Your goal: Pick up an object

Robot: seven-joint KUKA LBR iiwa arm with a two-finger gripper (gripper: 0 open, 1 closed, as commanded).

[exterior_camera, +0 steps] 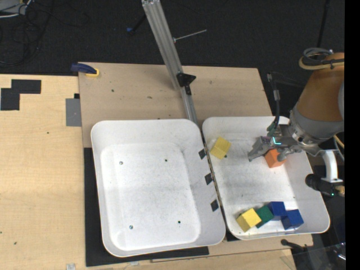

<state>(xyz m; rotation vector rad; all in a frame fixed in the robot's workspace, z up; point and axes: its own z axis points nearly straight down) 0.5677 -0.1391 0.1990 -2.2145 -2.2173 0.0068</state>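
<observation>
**Gripper low in the right bin, beside an orange block**

At the left of the bench, the left bin (147,184) is seen lying flat, its white floor marked by a few small dark dots. A slanted metal rail (167,49) is seen running down from the top toward the seam between the two bins. Just inside the near wall of the right bin (247,193), a yellow block (220,148) is found, tilted on the floor. Toward the front of that bin a cluster is formed by a second yellow block (248,219), a green block (264,214) and two blue blocks (284,214), all touching or nearly so. Farther right, the gripper (269,148) is positioned low over the bin, with an orange block (274,158) directly at its tip. Whether that block is pinched cannot be told, since the tips are obscured.
</observation>
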